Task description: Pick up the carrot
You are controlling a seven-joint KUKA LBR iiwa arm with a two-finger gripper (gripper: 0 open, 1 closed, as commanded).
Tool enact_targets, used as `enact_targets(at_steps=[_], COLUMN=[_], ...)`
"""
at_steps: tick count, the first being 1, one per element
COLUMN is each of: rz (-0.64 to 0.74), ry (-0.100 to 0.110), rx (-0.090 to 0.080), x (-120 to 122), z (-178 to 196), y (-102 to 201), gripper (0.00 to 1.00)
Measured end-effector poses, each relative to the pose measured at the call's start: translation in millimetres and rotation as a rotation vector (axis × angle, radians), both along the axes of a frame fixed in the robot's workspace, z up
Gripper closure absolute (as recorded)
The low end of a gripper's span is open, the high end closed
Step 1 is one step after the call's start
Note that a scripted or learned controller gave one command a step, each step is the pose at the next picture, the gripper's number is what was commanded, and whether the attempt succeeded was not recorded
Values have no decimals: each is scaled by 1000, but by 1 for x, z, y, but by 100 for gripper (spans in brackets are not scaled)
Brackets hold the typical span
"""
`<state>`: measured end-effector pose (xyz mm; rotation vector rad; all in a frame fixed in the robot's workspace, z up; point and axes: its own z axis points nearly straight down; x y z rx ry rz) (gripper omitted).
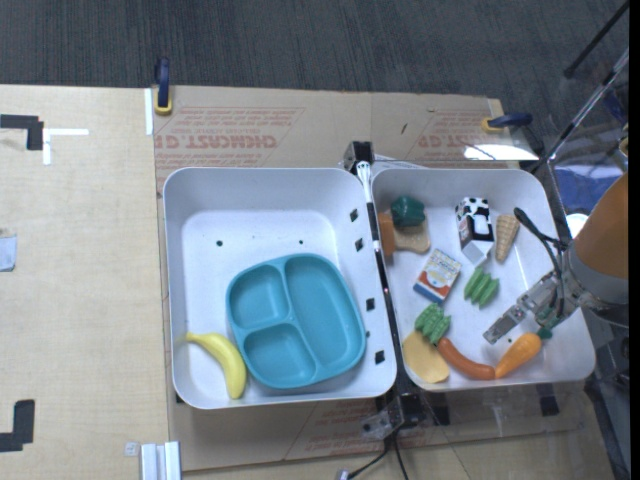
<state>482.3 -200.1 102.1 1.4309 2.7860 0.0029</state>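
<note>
The carrot (517, 355), orange with a green leafy top, lies at the front right of the right bin (560, 373), its top pointing up and to the right. My gripper (512, 320) reaches in from the right and hangs just above and to the left of the carrot, close to its green top. I cannot see the carrot held in it. The grey arm with its orange band (603, 240) stands over the bin's right wall.
The right bin also holds an orange sausage (463, 359) touching the carrot's tip, a yellow slice (423, 360), green vegetables (480, 287), a small box (437, 275), an ice-cream cone (505, 236) and a black-and-white toy (474, 218). In the left bin are a teal divided plate (295, 318) and a banana (226, 361).
</note>
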Motion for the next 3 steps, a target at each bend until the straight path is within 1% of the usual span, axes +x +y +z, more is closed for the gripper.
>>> enact_targets(at_steps=[1,2,3], rz=[407,401,401], ry=[5,-2,-2], rx=[-1,-4,-4], x=[-2,1,1], z=[-10,0,0], y=[9,8,8], gripper=[0,100,0])
